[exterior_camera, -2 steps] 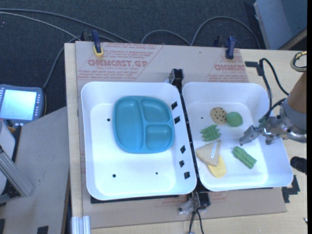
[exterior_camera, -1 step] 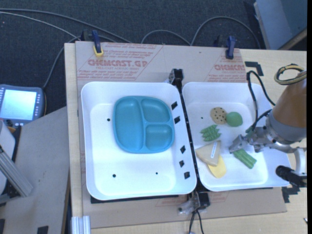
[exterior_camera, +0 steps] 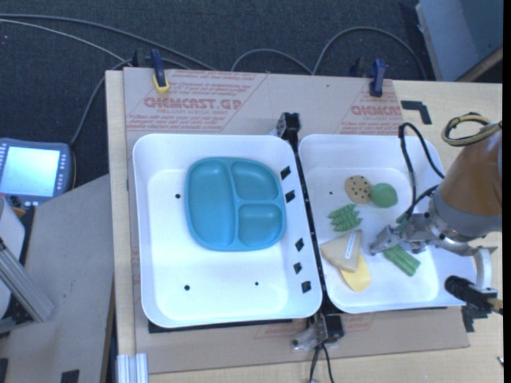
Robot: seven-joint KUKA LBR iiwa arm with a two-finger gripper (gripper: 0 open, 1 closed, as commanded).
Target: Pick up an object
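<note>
Dark carpet, wooden bench (exterior_camera: 120, 214), two white bins (exterior_camera: 160, 238), end effector (exterior_camera: 389, 240) possibly narrow, grip unclear.

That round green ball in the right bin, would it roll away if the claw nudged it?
Probably. The green ball looks round and smooth, so a sideways push might send it rolling. The cookie touching its left side could check it that way. It looks like small toy food, likely light, and its curved surface may slip between the fingers of the gripper.
</note>
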